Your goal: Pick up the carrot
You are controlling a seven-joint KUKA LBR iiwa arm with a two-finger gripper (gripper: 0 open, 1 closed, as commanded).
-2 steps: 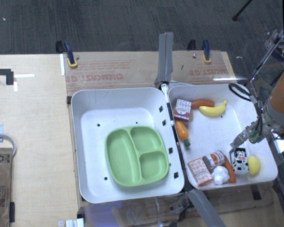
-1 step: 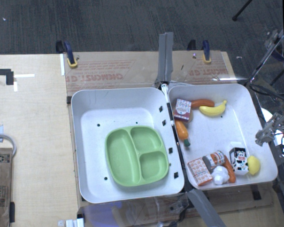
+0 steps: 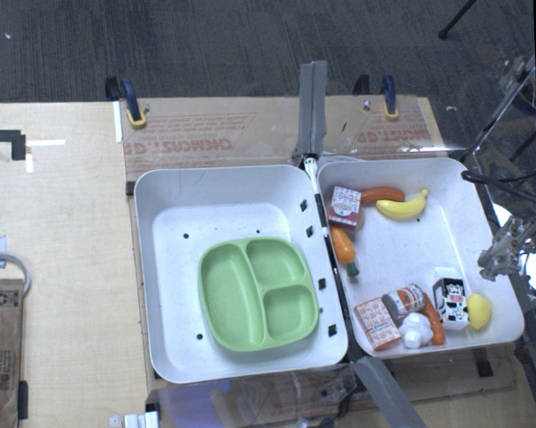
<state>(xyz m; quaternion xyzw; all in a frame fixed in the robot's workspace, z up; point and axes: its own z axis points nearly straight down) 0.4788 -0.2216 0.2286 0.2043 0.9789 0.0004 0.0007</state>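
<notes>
The carrot is orange with a short green top that points toward the front. It lies in the right bin against that bin's left wall, just below a small red and white carton. Nothing touches the carrot. The gripper shows as a grey metal shape over the right bin's right rim, far to the right of the carrot and above the lemon.
The right bin also holds a sausage, a banana, an orange box, a can, a white lump and a cow-print carton. A green divided plate sits in the left bin.
</notes>
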